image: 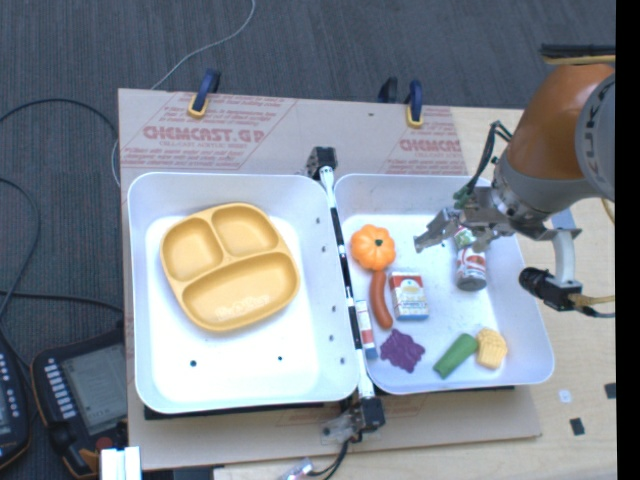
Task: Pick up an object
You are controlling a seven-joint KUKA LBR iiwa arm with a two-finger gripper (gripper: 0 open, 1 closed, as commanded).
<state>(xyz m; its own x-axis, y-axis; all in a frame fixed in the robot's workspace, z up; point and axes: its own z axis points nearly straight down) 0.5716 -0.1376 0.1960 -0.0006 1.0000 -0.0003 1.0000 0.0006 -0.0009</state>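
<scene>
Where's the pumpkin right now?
The pumpkin sits in the right bin, near its left wall, just above the hot dog and left of the gripper.

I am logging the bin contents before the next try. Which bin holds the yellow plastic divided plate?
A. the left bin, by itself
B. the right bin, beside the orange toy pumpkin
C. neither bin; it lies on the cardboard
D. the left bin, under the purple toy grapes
A: the yellow plastic divided plate lies alone in the left white bin, while the small toys lie in the right white bin.
</scene>
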